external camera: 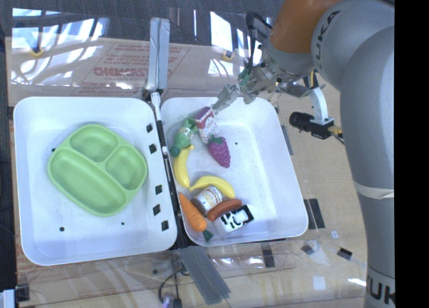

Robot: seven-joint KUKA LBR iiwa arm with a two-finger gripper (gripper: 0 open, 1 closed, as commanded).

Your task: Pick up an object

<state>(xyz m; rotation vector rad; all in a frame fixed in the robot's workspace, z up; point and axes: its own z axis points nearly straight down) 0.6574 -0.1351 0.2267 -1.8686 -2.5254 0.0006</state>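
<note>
On the bench (322, 186), two white bins (40, 186)

a light green three-part plastic plate (98, 168) lies in a shallow white left bin (30, 186); a purple grape bunch (220, 151), yellow banana (181, 166), orange carrot (193, 214) and black-and-white patterned block (236, 217) sit in the white right bin (281, 186).

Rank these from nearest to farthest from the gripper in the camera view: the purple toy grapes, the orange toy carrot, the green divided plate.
1. Purple toy grapes, middle of the right bin, just below the gripper.
2. Orange toy carrot, near the right bin's bottom-left corner.
3. Green divided plate, across in the left bin.
</note>
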